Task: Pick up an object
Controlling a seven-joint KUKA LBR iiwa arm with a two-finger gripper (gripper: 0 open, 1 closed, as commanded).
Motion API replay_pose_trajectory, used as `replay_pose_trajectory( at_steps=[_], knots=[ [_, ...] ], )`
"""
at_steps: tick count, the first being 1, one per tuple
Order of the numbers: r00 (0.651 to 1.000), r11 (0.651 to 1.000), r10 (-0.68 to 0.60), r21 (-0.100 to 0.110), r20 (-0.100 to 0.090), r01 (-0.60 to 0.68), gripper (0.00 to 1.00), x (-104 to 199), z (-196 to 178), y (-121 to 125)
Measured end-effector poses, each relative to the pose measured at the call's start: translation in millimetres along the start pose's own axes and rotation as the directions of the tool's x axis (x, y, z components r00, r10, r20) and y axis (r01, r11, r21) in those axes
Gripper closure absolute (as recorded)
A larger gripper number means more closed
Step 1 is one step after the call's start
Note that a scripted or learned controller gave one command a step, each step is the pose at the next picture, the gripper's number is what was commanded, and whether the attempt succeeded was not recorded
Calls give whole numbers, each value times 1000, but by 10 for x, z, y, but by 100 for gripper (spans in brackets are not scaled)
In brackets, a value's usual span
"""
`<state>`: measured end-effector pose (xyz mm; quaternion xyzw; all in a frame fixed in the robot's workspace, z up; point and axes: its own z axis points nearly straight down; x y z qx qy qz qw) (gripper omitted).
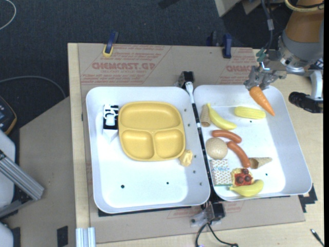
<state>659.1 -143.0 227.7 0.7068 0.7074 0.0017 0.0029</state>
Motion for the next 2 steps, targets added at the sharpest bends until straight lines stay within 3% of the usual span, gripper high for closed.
replay_pose_trajectory(
  at_steps=[1, 2],
  knots=[
    [1000, 1000, -3, 9, -3, 3, 100, 571, 106, -97],
    [1000, 1000, -2, 9, -3, 2, 100, 819, 121, -170]
  ],
)
